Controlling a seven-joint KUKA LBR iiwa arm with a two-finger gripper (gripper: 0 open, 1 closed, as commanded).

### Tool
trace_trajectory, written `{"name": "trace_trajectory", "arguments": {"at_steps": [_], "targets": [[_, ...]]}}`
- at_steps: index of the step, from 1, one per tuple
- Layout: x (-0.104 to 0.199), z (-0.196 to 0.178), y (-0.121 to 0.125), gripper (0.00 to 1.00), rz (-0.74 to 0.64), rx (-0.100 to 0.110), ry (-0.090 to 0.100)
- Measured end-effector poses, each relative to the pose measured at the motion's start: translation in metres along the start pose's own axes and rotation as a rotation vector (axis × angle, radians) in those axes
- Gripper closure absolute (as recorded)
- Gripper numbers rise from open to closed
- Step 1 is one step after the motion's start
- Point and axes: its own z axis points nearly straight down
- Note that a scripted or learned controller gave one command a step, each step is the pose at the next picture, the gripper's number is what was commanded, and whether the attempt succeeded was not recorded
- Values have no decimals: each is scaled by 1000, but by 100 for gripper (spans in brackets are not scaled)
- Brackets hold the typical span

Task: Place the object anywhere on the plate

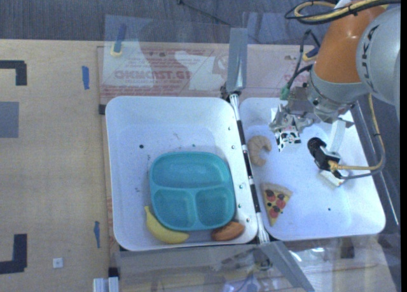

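Two white bins sit side by side. Gripper (289, 133), finger state indeterminate, hovers in the right bin (356, 214), croissant (258, 149) just left; plate (189, 190) farther left, pizza slice (276, 200) below.

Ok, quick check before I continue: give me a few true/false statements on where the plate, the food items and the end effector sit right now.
1. The teal plate lies in the left bin. True.
2. The pizza slice lies on the plate. False: it lies in the right bin, near the divider.
3. The banana lies at the plate's lower left edge in the left bin. True.
4. The end effector is above the left bin. False: it is over the right bin, beside the tan croissant-like piece.
5. The orange sausage-like item lies in the right bin. False: it is in the left bin, by the plate's lower right corner.
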Motion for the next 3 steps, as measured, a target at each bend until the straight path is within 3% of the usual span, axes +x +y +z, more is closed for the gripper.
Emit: {"name": "trace_trajectory", "arguments": {"at_steps": [1,2,3], "targets": [[73,-26,-45,100,-86,2,2],[159,17,-74,100,-84,2,1],[158,17,-73,0,-83,1,2]]}}
